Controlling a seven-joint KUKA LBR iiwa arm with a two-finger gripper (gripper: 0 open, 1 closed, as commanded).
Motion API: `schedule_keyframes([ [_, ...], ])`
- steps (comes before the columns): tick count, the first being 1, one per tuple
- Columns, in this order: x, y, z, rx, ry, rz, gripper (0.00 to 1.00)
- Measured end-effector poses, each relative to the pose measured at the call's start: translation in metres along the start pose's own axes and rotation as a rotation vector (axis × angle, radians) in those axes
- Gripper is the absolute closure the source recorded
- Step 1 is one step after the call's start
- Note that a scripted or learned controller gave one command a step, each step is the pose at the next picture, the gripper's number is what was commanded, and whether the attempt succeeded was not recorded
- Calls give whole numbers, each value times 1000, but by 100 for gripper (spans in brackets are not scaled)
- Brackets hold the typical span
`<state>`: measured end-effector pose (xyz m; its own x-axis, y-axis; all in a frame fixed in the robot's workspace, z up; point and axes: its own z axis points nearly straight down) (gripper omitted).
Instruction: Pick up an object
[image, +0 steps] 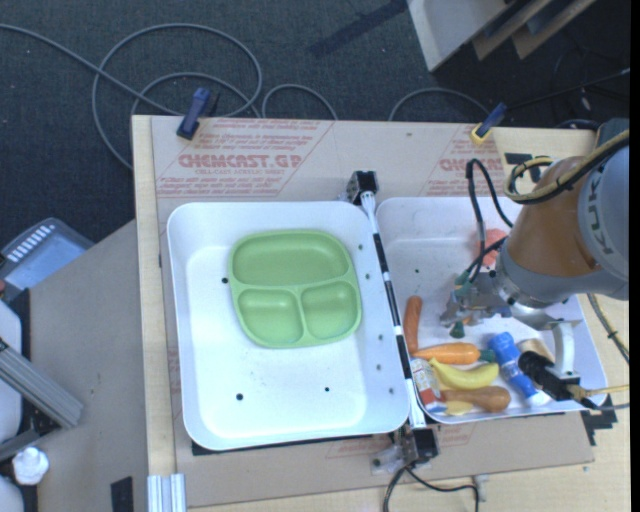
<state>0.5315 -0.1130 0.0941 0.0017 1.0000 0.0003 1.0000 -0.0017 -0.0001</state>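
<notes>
Dark carpet strewn with looping cables surrounds the bench (300, 150), whose brown protective sheet carries two white bins side by side. At centre left, the left bin (200, 330) holds only a green divided tray (295, 285); the right bin (430, 225) has toy food heaped along its lower edge, probably slid into a pile there: a carrot (450, 352), a banana (468, 375), a sausage (411, 322), a brown bread-like piece (478, 401) and a blue bottle (508, 360). Any of these could serve as the object to pick. From the right, the arm (560, 240) reaches down over this bin, and the jaws (462, 305) hang just above the pile's upper side, near the carrot; they are small and dark with cabling, so whether they are wide or narrow cannot be told, and nothing is seen between them. The arm hides the bin's right part and all but a sliver of something reddish (492, 245).
</notes>
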Motion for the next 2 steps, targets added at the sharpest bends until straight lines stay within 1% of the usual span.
schedule_keyframes([
  [1, -23, -52, -99, -1, -1, -1, 100],
  [2, 31, 15, -90, -1, 0, -3, 100],
])
